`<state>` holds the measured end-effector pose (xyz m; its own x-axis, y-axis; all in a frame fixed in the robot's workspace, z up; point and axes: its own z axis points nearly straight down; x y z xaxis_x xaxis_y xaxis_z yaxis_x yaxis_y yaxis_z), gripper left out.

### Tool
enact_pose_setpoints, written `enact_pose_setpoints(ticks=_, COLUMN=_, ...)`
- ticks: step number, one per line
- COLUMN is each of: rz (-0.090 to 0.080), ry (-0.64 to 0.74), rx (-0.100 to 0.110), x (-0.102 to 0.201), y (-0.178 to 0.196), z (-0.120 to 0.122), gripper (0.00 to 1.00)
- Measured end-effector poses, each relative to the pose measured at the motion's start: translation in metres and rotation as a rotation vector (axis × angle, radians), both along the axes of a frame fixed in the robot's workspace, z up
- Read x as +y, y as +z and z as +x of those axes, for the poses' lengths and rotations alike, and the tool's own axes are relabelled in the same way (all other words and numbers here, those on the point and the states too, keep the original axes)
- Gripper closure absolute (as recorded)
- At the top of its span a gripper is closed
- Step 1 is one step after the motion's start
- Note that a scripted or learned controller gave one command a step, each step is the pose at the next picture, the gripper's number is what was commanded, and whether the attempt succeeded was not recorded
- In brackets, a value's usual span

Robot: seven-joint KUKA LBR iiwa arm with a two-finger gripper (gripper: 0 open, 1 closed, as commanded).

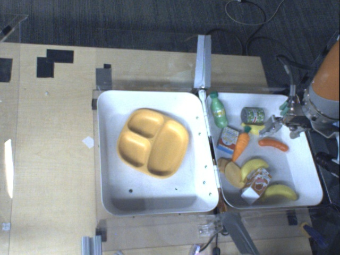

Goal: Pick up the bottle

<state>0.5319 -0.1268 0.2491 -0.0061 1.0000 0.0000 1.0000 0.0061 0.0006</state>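
The bottle [217,109] is small and green with a green cap. It lies in the top left corner of the right bin [314,170], along the wall it shares with the left bin. My gripper [283,128] hovers over the bin's upper right part, well to the right of the bottle. It is open, with nothing between its fingers. A green can [253,115] lies between the gripper and the bottle.
The right bin also holds a red sausage [273,144] just below the gripper, a carrot [240,145], a small carton [228,137], two bananas [254,168] and a snack packet [257,185]. A yellow bread-shaped block [153,142] lies in the left bin [111,195].
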Motion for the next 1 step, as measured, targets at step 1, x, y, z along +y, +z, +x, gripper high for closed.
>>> enact_pose_setpoints(ticks=1, rz=0.000, ry=0.016, rx=0.000, x=-0.0112, y=-0.0751, z=0.0818, gripper=0.00)
